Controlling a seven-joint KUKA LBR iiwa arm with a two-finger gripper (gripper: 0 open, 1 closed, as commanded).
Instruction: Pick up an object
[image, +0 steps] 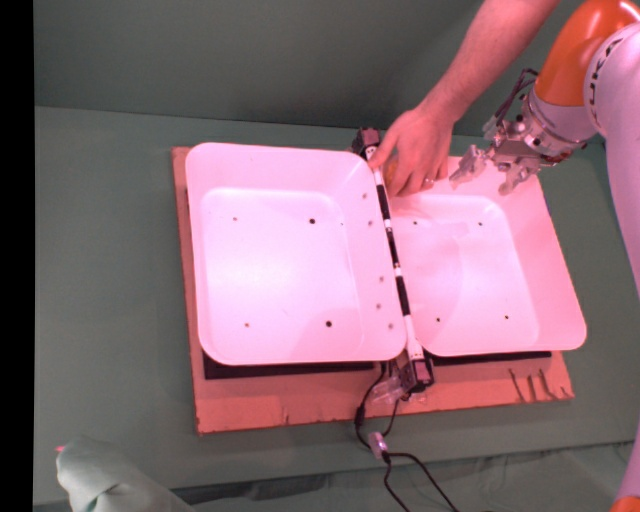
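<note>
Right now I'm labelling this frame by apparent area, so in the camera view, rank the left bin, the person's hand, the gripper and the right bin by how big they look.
1. left bin and right bin: too alike to rank.
2. person's hand
3. gripper: close to the hand, slightly smaller.

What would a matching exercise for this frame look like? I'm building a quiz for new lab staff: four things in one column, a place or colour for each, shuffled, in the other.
Things:
1. person's hand
2. gripper
3. black-and-white bar
4. green cloth

Places or colours:
A. bottom left corner of the view
B. between the left bin and the right bin
C. above the right bin's far right corner, below the orange band
D. at the right bin's far left corner

Pairs: 1-D, 2-C, 3-B, 4-A
</note>
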